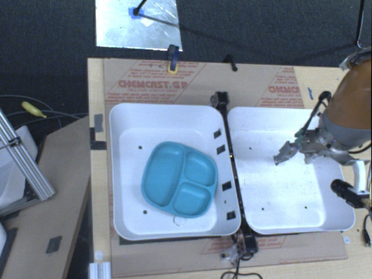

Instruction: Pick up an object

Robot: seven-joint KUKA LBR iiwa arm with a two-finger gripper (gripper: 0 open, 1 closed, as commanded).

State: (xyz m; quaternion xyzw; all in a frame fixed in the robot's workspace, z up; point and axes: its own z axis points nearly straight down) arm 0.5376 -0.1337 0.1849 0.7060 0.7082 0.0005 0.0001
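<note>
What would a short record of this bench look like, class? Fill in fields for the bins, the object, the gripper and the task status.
left bin: holds a blue divided plate, lying flat
right bin: gripper above its floor
gripper contents: nothing seen between the fingers
plate and gripper: apart, in different bins
task status: no object picked up yet

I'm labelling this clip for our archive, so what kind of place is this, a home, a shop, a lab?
Most likely a robotics lab test bench. Two white bins sit side by side on a board, a grey and orange arm's gripper is over the right bin, and a blue divided plate lies in the left bin as a test object.
</note>
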